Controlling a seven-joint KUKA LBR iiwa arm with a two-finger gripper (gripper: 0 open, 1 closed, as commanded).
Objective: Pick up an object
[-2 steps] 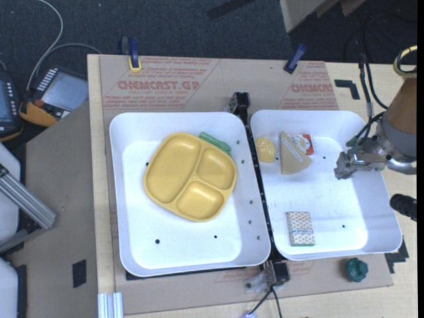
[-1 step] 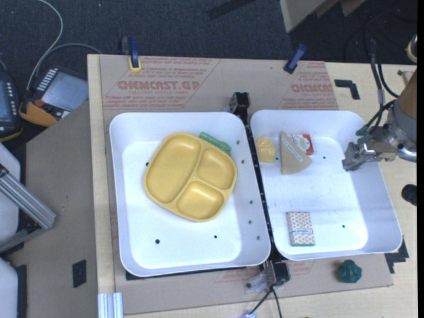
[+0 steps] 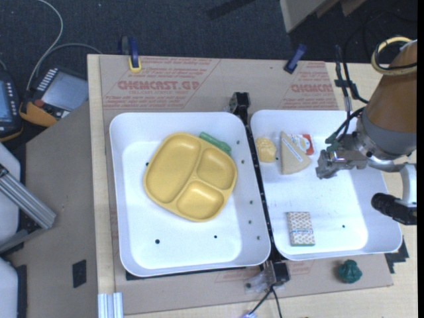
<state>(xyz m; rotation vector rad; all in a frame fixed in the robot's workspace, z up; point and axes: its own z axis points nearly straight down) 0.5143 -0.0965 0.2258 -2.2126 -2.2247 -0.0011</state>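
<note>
Camera view: arm entered from right edge, gripper [image 3: 329, 164] held low over right bin [image 3: 377, 240], upper middle. Finger opening cannot be told; nothing seen gripped. Wedge-shaped object [image 3: 292, 156] lies just left of it, small box [image 3: 300, 228] lower centre. Bare floor between. Green item [image 3: 216, 142] half hidden under yellow tray [image 3: 191, 176].

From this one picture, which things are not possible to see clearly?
- Claw, camera view: small and dark, so whether it is open or shut is unclear.
- Green object: mostly hidden behind the yellow plate.
- Wedge-shaped packet: its label is too small to read.
- Arm: cut off by the right edge.
</note>
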